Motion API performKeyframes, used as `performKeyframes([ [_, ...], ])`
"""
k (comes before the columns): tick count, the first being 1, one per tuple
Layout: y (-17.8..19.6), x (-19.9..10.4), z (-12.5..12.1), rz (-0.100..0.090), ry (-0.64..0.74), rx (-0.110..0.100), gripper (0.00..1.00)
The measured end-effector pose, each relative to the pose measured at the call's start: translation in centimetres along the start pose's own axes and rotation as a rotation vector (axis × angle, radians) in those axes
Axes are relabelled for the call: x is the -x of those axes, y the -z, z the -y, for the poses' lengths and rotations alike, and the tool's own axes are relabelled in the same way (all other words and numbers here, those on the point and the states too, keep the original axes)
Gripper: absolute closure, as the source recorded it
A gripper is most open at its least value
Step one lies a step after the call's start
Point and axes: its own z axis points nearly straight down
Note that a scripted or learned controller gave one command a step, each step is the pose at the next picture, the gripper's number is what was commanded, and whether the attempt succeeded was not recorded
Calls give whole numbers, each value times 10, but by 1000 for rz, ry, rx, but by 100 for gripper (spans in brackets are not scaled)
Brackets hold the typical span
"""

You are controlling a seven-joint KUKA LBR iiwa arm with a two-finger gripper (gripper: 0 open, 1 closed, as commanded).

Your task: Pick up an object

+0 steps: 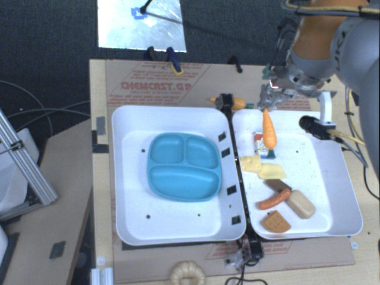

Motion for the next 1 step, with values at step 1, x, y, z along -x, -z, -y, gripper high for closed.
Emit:
performKeyframes([
  [1, 0, 10, -3, 0, -6, 1, 100],
])
